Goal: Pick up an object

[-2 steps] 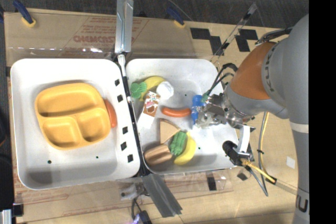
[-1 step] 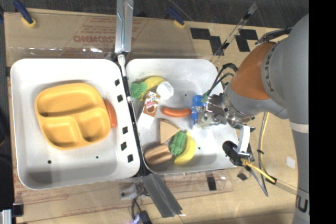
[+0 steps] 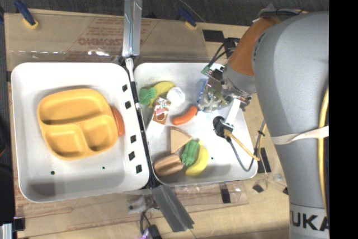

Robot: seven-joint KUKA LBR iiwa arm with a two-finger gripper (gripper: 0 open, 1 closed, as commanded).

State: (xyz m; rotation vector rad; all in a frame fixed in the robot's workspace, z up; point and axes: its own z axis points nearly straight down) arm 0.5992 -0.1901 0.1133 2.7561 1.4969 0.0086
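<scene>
My gripper [image 3: 209,102] hangs low over the right bin [image 3: 235,168], near its right middle. Just left of it lies an orange sausage-shaped toy [image 3: 185,115]. Further left are a yellow banana with a green piece [image 3: 154,92], a white round toy [image 3: 175,95] and a small red-and-white item [image 3: 161,111]. At the bin's front sit a tan wedge [image 3: 178,139], a brown cylinder [image 3: 168,165] and a green-and-yellow toy [image 3: 194,157]. I see nothing between the gripper's tips.
The left bin [image 3: 33,182] holds a yellow divided tray [image 3: 76,121] with an orange item [image 3: 118,122] at its right side. A metal divider [image 3: 132,28] stands between the bins. A black cable with a yellow lead [image 3: 238,141] trails from the wrist over the right bin.
</scene>
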